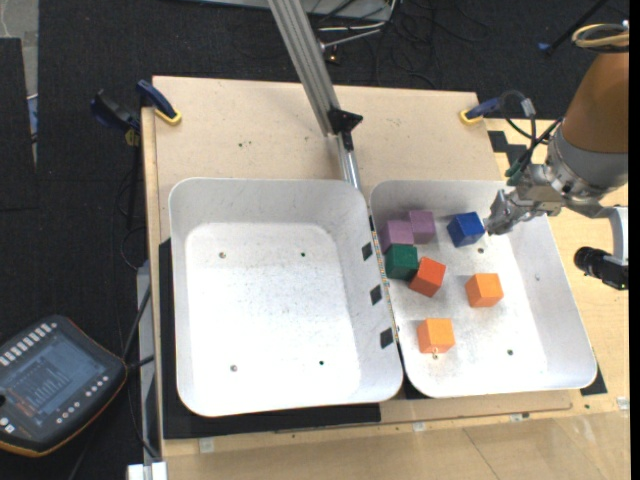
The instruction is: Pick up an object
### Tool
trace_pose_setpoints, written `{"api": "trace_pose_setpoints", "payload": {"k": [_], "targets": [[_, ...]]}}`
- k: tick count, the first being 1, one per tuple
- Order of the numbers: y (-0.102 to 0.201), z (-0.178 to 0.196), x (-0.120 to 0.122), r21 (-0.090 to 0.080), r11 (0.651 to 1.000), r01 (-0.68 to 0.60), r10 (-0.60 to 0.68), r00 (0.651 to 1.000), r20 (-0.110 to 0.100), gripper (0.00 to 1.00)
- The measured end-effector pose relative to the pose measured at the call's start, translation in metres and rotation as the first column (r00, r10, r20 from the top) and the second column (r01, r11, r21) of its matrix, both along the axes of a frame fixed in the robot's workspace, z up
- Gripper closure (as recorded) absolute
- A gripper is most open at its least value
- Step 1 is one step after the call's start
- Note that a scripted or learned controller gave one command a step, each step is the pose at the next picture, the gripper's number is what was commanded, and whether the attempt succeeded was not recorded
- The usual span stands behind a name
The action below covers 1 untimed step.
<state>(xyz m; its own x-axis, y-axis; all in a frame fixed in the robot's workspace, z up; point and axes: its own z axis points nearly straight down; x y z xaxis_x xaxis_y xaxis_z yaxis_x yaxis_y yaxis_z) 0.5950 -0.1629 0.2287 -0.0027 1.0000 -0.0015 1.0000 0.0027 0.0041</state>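
Here the blue cube (465, 229) sits near the back of the right bin (560, 353), just left of the gripper (497, 224), which hangs low beside it; whether the gripper is spread or clenched cannot be told at this size, and nothing is seen held in it. This cube seems the likeliest target. A clean pick would call for centring over the cube before descending. The purple block (410, 228) lies near its left; the green cube (402, 261) and three orange cubes (484, 289) lie further forward. The left bin (190, 208) adjoins.
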Motion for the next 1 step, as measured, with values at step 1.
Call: {"api": "trace_pose_setpoints", "payload": {"k": [1], "targets": [[0.0575, 0.0012, -0.0211, 0.003, 1.0, -0.005, 0.005, 1.0, -0.005, 1.0]]}}
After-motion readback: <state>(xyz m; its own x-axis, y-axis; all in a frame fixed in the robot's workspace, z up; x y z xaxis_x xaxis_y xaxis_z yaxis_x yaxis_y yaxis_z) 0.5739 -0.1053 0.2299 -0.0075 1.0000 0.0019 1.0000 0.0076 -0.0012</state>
